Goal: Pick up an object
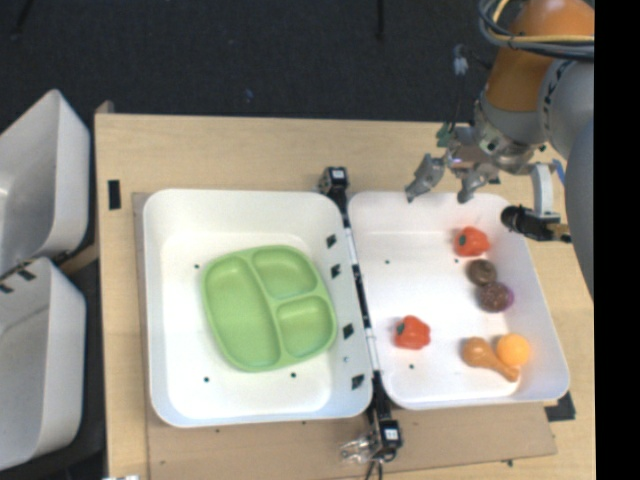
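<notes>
One glossy green three-compartment plastic tray (268, 307), two red peppers (411, 332), two dark purple rounded fruits (494, 295), one orange gourd-shaped piece (497, 353), metal two-finger gripper (444, 183) spread open, empty

Green tray (268, 308) in white bin (180, 228); red pepper (411, 333), orange fruit (513, 349).
</notes>
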You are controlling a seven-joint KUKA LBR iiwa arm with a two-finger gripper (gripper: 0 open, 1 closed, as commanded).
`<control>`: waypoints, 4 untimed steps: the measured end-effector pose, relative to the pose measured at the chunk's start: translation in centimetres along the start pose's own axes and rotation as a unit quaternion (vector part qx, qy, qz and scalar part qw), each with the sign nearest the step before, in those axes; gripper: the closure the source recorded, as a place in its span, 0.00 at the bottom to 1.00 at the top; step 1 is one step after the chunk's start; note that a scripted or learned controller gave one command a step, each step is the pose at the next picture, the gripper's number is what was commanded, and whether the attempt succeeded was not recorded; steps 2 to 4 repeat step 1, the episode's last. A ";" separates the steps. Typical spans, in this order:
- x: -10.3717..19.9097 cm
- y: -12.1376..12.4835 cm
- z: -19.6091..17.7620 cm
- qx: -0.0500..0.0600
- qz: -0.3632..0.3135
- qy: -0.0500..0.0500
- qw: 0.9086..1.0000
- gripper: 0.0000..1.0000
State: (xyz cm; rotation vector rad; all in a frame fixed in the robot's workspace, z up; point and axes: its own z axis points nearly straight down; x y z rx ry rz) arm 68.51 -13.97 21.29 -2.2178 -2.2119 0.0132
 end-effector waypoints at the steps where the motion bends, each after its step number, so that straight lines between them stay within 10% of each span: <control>1: 0.0 0.2 -1.0 -0.007 -0.001 -0.001 1.000 0.00; 4: 0.0 0.2 -1.0 -0.007 -0.001 -0.001 1.000 0.00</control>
